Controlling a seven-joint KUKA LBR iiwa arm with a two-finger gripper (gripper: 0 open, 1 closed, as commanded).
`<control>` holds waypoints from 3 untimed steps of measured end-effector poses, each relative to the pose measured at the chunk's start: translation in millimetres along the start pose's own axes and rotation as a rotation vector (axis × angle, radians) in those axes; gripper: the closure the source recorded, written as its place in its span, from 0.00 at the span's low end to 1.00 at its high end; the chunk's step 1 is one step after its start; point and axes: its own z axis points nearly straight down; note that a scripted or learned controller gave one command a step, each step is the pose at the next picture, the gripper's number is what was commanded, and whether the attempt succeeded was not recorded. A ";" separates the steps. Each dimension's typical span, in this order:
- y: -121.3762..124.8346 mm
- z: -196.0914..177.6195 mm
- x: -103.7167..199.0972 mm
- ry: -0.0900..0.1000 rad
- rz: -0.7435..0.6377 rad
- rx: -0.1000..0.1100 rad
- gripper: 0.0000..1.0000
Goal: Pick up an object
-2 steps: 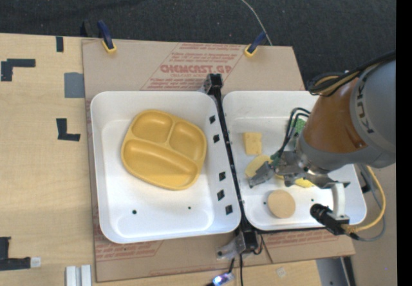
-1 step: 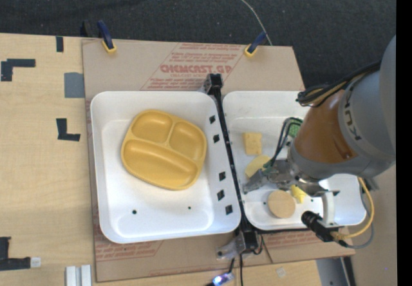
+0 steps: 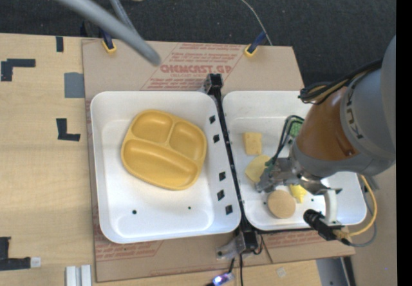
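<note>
The end effector [image 3: 273, 178], its grip state unclear, crowded the yellow pieces [image 3: 257, 167]; it risked nudging the round biscuit [image 3: 281, 203] away.

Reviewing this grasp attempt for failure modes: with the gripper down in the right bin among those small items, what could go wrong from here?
The gripper sits amid crowded pieces: a yellow wedge, a tan round object and a small yellow piece. It may catch two at once or nudge them apart. The round object could roll away. The yellow block lies apart, an easier target.
</note>
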 end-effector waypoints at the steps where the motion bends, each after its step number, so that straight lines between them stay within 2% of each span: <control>1: -3.0 -38.9 -2.2 0.000 -0.001 -0.005 1.00; 3: 9.7 -134.7 7.3 -0.001 -0.003 -0.009 1.00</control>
